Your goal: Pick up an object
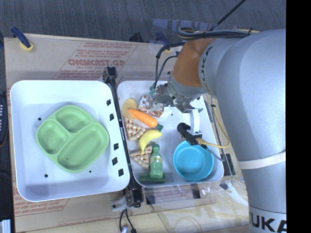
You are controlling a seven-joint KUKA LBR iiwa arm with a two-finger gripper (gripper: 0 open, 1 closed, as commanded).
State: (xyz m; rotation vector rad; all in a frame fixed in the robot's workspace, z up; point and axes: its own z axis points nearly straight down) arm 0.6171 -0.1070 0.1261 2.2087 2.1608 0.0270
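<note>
While the gripper (pixel 162 98) hangs over the far end of the right bin (pixel 169 127) in the camera view, you cannot tell whether it is spread or closed, because the wrist and its fittings cover it from above. Nothing shows as held.

Judge the nearest candidate first. A small patterned square piece (pixel 148 103) lies just beside the gripper, toward the divider between the bins. The carrot (pixel 143 117) lies a little further the same way and nearer the camera. Its long axis slants from the divider side down toward the middle of the bin, and its tip overlaps the patterned piece's edge. If you go for the carrot, you will probably want the closing direction set across that slant.

Everything else in that bin is crowded along the divider side:
- a pale yellow piece (pixel 129 106) beside the carrot's thick end
- a waffle piece (pixel 132 127) under the carrot
- a banana (pixel 148 139) curving below the waffle piece
- a green bottle (pixel 156 164) lying near the front wall

A blue bowl (pixel 193 162) sits alone in the front corner on the arm's side, with nothing visible in it.

The left bin (pixel 29 106) holds a green divided plate (pixel 73 137) with bare compartments, well apart from the gripper.
</note>
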